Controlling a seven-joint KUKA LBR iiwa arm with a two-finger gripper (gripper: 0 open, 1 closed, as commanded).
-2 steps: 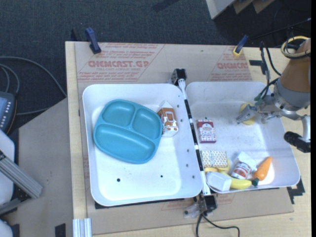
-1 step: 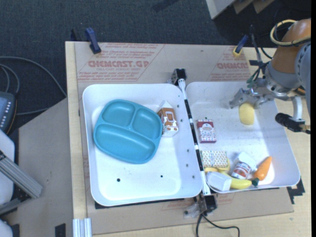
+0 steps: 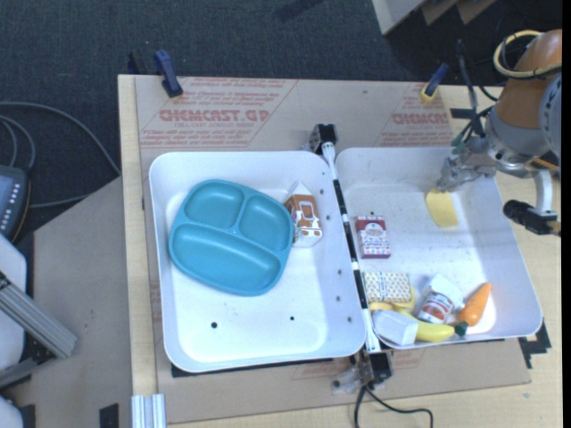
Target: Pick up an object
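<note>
At the right of the frame the gripper (image 3: 449,178) hangs just above a yellow block (image 3: 442,209) in the right bin (image 3: 508,266), a blue plate (image 3: 231,236) in the left bin (image 3: 241,341).

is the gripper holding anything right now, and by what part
Cannot be told. The gripper sits just above the yellow block at its top edge, but no grip shows.

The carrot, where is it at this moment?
The carrot lies in the right bin, near its front right corner, just right of the small red-labelled jar and behind the banana.
</note>
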